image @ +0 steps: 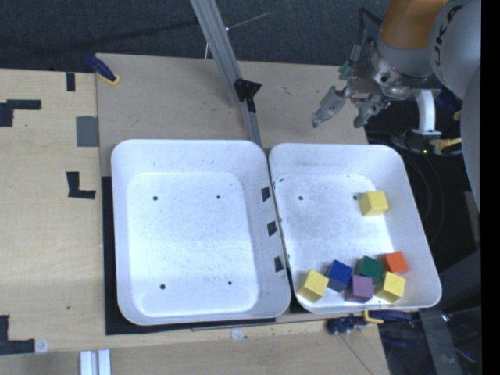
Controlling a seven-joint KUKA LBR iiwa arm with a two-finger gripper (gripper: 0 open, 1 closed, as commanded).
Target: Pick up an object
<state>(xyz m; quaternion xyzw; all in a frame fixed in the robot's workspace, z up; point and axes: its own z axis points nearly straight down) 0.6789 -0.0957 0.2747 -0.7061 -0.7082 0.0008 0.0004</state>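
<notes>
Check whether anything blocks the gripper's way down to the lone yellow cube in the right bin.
Nothing visible does. The gripper hangs above the bench beyond the right bin's far rim, and the lone yellow cube sits apart from the cluster of cubes at the near rim, with bare floor around it.

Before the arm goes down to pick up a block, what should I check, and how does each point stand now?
1. Pincer carries nothing: ok, no block shows between its fingers.
2. Pincer is above the blocks: not ok, it hangs beyond the far edge of the right bin, over the bench.
3. A block stands free for an easy grasp: ok, the lone yellow block sits apart from the others.
4. The near-corner group is loose enough: not ok, the blue block, green block and purple block are packed together.
5. Pincer open wide enough: cannot tell.
</notes>
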